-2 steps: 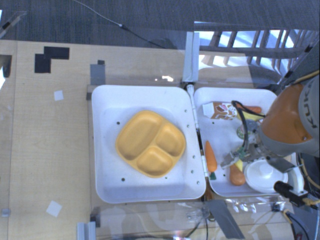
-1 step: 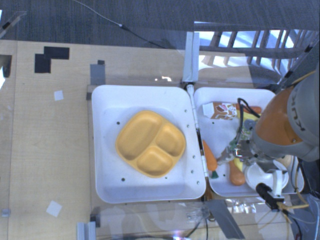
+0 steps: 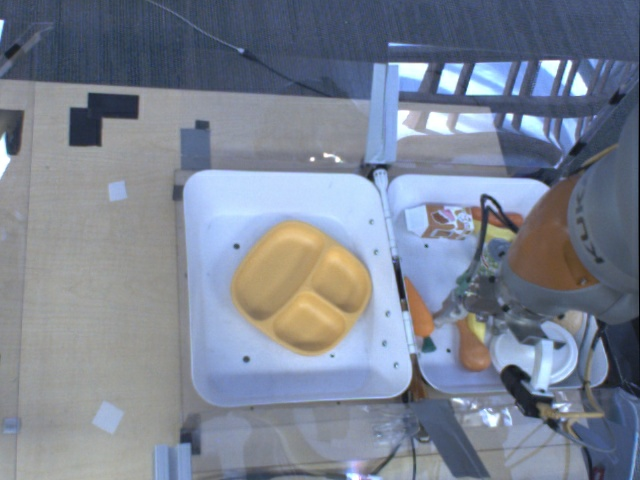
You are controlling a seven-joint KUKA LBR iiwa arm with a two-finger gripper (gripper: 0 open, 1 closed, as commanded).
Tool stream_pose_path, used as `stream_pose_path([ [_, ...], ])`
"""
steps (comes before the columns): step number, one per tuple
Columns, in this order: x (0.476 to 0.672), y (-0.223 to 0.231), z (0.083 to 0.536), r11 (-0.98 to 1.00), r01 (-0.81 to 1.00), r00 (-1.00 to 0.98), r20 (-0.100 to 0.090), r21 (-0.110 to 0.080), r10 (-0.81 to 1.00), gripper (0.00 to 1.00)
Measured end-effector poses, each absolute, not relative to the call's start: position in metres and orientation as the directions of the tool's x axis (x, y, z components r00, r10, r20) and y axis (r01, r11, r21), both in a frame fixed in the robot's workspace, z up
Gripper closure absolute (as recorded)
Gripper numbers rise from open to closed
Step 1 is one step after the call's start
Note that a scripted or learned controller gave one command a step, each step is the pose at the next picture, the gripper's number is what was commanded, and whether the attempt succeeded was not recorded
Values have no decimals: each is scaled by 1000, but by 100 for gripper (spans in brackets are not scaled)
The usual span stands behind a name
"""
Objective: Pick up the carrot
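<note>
So from the overhead camera: two shallow white plastic bins sit side by side on the pale wooden desk [image 3: 90, 308]. The left bin [image 3: 215, 368] holds a yellow three-compartment plate [image 3: 302, 286] roughly in its middle. The right bin [image 3: 440, 373] is the busy one. The slim orange carrot [image 3: 418, 311] lies hard against that bin's left wall, around 9 o'clock in the bin, with its green end pointing down toward 6. Just to its right is a stubbier orange-brown sausage-shaped piece [image 3: 472, 350], and a brown-and-white packet [image 3: 446, 220] sits up at 11 o'clock.

The grey arm with the orange band [image 3: 545, 248] comes in from 3 o'clock, and the tool [image 3: 470, 303] hangs low over the bin, just right of the carrot. I honestly can't tell how it's set, the wrist hides too much.

My read: this is the approach step, nothing grabbed yet. Next it needs to shift a touch toward 9 o'clock and line up across the carrot, which is tricky with the wall right there.
</note>
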State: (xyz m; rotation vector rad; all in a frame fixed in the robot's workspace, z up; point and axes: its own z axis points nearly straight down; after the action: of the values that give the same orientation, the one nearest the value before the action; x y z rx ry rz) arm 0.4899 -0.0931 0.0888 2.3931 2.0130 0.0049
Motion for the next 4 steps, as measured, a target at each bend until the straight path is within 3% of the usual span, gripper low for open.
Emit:
stream_pose_path([
  [1, 493, -88, 97, -158, 987, 158, 0, 15, 987, 100],
  [2, 492, -83, 88, -427, 904, 427, 5, 14, 904, 100],
  [3, 488, 47, 182, -681, 732, 681, 1, 0, 732, 100],
  [4, 487, 109, 181, -702, 712, 702, -3, -2, 712, 100],
])
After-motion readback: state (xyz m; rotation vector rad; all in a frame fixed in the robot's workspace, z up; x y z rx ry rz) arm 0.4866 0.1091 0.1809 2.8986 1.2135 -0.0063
